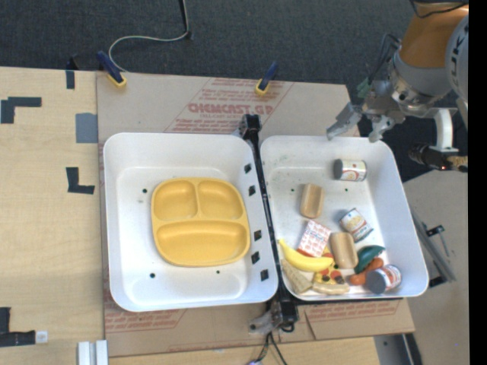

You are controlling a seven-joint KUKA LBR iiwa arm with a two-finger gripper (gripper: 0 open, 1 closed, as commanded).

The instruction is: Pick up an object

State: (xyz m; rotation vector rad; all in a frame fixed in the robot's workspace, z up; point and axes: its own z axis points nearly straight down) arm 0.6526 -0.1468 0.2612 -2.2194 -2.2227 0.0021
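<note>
1. Loose objects, all in the right bin (396,175): a small can (349,170) on its side near the far right corner; a tan bread-like block (310,200) toward the middle; a second small can (354,223) tilted nearer the right wall; a red-and-white patterned packet (313,239) below the block
2. Crowded heap at the near edge of the same bin: a banana (306,260), a tan cylinder (342,249) leaning against it, a third can (382,278) at the near right corner, and a dark green piece (372,253) with something orange beside it; these overlap, and the flat pale items under the banana are too jumbled to name
3. Left bin (125,204): a yellow divided plate (201,221) with three compartments, lying flat in the middle
4. Surroundings: both bins rest on a cardboard sheet (190,105) with red lettering, pinned at the far edge by two blue-and-yellow clamps (112,70); a thin cable (148,40) loops over the dark floor beyond
5. Gripper (354,128): hovering over the far right rim of the right bin, above and apart from the nearest can; its two fingers are spread apart with nothing between them
6. Arm (430,44): enters from the upper right, orange band showing, partly cut off by the edge
</note>
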